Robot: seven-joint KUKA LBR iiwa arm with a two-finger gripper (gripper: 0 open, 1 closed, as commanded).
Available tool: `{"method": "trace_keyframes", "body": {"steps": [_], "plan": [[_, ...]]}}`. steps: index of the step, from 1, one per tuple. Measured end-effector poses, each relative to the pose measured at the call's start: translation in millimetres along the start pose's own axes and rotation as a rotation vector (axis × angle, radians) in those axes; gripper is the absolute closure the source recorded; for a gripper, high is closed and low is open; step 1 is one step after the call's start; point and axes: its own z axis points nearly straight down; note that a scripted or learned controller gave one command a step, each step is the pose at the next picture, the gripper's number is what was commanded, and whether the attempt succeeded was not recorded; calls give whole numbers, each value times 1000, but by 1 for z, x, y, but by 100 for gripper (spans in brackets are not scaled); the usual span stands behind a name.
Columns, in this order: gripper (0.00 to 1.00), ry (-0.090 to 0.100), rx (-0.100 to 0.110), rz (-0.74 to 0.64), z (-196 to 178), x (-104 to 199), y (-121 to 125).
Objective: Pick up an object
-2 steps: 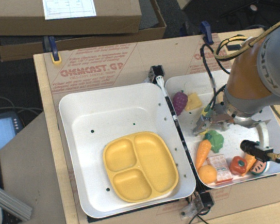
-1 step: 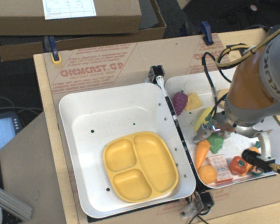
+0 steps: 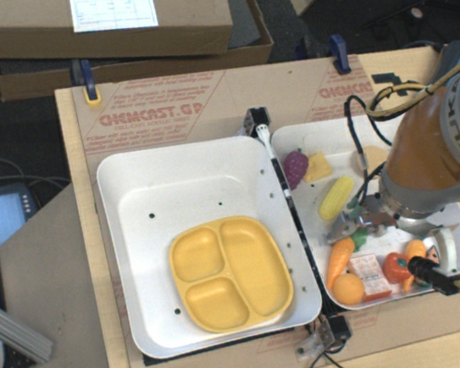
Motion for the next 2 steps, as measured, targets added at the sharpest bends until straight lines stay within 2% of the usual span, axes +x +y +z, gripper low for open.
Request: {"method": "trace_keyframes", "body": {"steps": [1,2], "plan": [[0,-4,-10,-4,-1,-13,82],[100,-3,-6,-3,-11,-12,79]]}}
